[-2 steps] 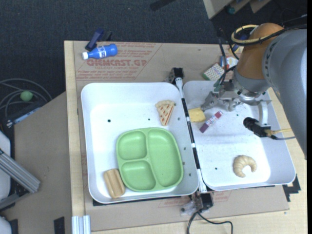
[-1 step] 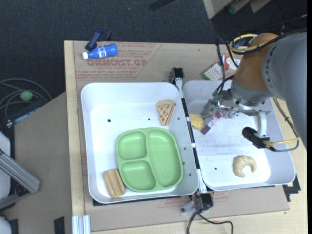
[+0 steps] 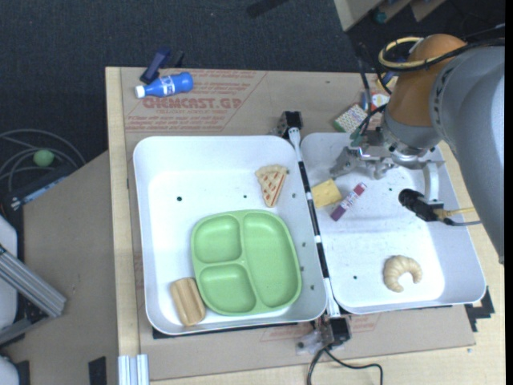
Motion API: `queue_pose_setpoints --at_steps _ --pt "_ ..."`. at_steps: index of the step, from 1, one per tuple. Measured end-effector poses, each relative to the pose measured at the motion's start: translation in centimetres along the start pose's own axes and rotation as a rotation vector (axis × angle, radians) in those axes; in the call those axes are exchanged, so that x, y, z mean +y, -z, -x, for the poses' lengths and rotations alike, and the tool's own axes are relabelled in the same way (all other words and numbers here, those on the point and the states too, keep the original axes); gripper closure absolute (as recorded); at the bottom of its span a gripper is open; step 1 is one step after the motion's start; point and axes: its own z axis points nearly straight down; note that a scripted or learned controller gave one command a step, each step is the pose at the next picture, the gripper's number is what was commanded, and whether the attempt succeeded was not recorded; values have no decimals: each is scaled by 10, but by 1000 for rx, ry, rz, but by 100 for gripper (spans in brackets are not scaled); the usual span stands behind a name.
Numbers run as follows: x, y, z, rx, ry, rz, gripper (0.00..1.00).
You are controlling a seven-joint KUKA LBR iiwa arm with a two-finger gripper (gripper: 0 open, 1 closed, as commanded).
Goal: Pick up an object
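Gripper low in the right bin, target not yet taken

From near to far I see the croissant (image 3: 401,271), then the yellow block (image 3: 325,193), light and stiff I think, best pinched on flat sides; the gripper (image 3: 362,160) behind it, whether spread I cannot tell.

Floor: dark carpet (image 3: 200,14) | bench: tan board (image 3: 120,239) | far left: coiled cables (image 3: 24,167) | light: even, overhead
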Motion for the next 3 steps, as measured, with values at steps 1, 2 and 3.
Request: queue_pose_setpoints --at_steps 1,2,3 --pt "-35 -1 -23 2 -1 -4 0" --pt "-35 10 -23 1 -1 -2 100" --pt "-55 101 -80 2 1 1 100"
